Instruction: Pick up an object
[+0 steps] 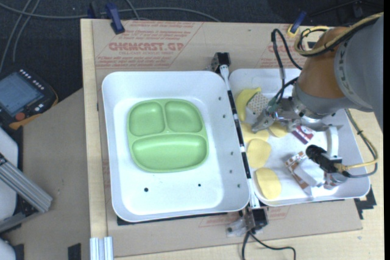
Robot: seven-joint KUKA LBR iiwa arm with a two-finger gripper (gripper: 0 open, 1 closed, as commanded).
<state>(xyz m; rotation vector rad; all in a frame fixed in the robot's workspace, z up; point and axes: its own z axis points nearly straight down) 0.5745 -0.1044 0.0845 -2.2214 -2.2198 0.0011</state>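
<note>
Over in the right bin (pixel 359 189) the gripper (pixel 266 114) sits low among yellow pieces (pixel 258 152), w/ another by its tip (pixel 245 99). Can't tell the grip state tbh. Risk imo: pieces so crowded it nudges one aside & lifts w/ nothing.

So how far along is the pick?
Done: the arm has reached into the right bin, with the gripper low among the yellow pieces.
In hand: nothing that I can confirm; its tip sits against a grey piece, but clutter hides any grasp.
Left: closing on an object and lifting it. The green tray lies in the left bin.
</note>
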